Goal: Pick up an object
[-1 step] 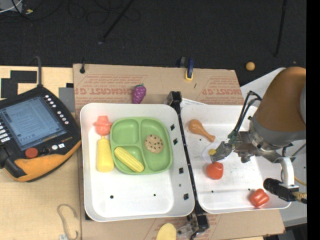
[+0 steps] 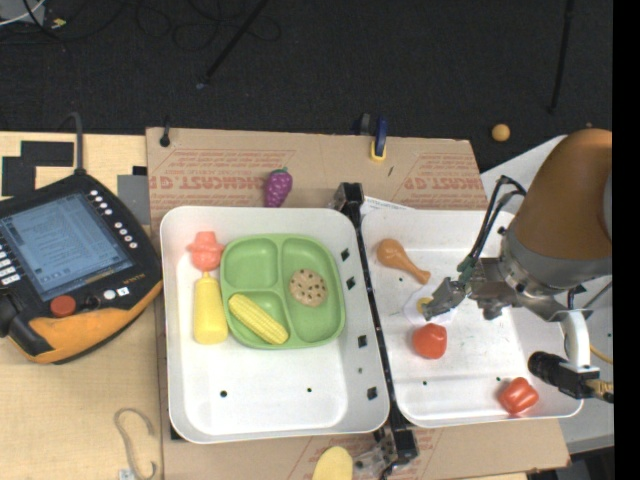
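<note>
- I see the claw point(image 2: 440, 301) low over the right bin point(image 2: 470, 408), near its middle; from here I cannot tell how it is set.
- Nothing shows between its tips. The red tomato point(image 2: 430, 341) lies just below it in the view, apart from it.
- The right bin has bare white floor along its near edge, between the tomato and the red pepper point(image 2: 518, 396) at the near right corner.
- The drumstick point(image 2: 401, 260) lies toward the far left of that bin, near the divider point(image 2: 365, 298) between the two bins and well apart from the pepper.
- I count three things in the right bin: one drumstick, one tomato, one pepper.
- The left bin point(image 2: 250, 408) holds a green divided plate point(image 2: 240, 268) in its far half; its near half is bare.
- On the plate I see one corn cob point(image 2: 258, 319) in the near compartment and one cookie point(image 2: 308, 287) in the right one.
- Beside the plate, on its left, one yellow bottle point(image 2: 208, 310) lies with a pink piece point(image 2: 204, 251) at its far end.
- Outside the bins on the worktop: purple grapes point(image 2: 277, 186) on the cardboard point(image 2: 220, 168) behind the left bin, a yellow thing point(image 2: 333, 463) at the near edge, and a control pendant point(image 2: 70, 258) to the left.
</note>
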